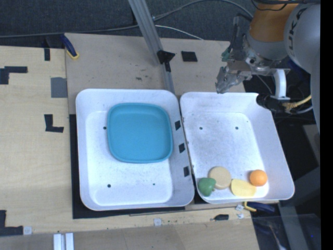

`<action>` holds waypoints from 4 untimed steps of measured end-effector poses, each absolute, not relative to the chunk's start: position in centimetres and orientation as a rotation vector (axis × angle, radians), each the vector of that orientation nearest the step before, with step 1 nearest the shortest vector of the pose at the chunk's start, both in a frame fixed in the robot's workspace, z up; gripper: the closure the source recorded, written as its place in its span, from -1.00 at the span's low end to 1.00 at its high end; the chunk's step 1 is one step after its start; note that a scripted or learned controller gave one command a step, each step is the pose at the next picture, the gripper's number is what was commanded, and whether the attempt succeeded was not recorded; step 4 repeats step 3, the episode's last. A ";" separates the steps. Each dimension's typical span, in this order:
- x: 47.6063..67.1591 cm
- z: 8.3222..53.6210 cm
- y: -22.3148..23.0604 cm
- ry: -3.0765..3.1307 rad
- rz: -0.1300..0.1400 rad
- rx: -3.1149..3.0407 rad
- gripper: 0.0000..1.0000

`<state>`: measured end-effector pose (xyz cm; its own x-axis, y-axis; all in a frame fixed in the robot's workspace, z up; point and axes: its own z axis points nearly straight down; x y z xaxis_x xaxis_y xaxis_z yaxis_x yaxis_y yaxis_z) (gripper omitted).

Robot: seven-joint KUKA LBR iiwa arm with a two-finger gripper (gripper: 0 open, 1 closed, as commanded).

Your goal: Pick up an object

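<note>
Camera view, arm: grey KUKA arm (304, 25) with orange band enters from upper right; gripper (225, 85) hangs over the far rim of the right bin (260, 119), tips pointing down.
Fingers: too small and dark to tell whether spread or closed; nothing seen between them.
Objects: four small pieces clustered at the right bin's near edge, well apart from the gripper.
Green piece (206, 185): rounded, smooth, leftmost, touching the tan disc (220, 176).
Tan disc: flat, round, matte; no clear long axis.
Yellow piece (242, 187): oblong, smooth, long axis running left-right along the near wall.
Orange ball (258, 177): round, glossy, just beside the yellow piece.
Left bin (88, 139): shallow white plastic, holding a blue square plate (139, 132) with rounded corners.
Bench (31, 139): pale wood, black tape marks.
</note>
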<state>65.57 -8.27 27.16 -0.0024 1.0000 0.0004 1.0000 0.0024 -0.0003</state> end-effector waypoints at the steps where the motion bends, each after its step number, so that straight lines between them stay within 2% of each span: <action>1: 64.6 27.4 -3.2 -2.225 -0.001 -2.217 1.00; 2: 64.1 27.3 1.8 -2.223 0.001 -2.218 1.00; 3: 63.0 25.1 6.8 -2.224 0.002 -2.217 1.00; 4: 63.0 25.1 6.8 -2.224 0.002 -2.217 1.00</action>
